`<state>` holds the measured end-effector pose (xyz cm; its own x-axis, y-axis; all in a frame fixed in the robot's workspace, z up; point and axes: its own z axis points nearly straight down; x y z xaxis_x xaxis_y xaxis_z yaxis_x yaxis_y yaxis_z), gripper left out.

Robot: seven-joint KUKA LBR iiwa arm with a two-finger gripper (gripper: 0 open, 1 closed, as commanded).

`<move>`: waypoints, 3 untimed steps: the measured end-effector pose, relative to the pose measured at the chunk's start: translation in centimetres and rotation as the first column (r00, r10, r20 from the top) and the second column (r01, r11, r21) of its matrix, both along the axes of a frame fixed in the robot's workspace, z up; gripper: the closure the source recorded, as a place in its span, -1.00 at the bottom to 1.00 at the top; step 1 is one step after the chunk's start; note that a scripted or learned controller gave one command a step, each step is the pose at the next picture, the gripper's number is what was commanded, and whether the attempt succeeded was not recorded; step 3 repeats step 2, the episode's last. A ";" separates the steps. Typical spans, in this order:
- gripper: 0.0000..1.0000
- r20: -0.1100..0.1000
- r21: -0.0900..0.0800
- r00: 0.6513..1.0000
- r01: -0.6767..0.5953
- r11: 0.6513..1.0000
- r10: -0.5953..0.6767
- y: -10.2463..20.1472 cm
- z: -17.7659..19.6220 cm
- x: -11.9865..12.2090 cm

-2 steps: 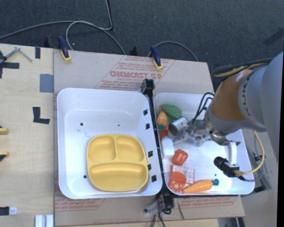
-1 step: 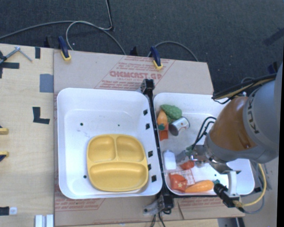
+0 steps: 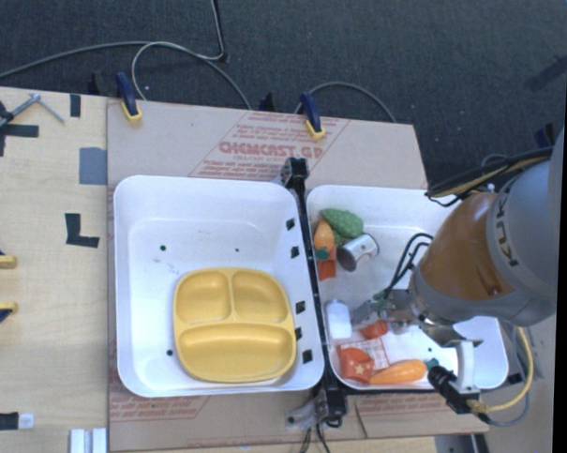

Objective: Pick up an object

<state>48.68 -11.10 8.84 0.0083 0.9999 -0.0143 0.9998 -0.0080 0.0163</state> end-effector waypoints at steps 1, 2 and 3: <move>1.00 -0.006 0.008 1.000 -0.006 1.000 0.007 0.4 0.9 0.0; 1.00 -0.017 0.015 1.000 -0.010 1.000 0.010 7.3 9.6 2.8; 1.00 -0.017 0.015 1.000 -0.010 1.000 0.010 7.3 9.6 2.8</move>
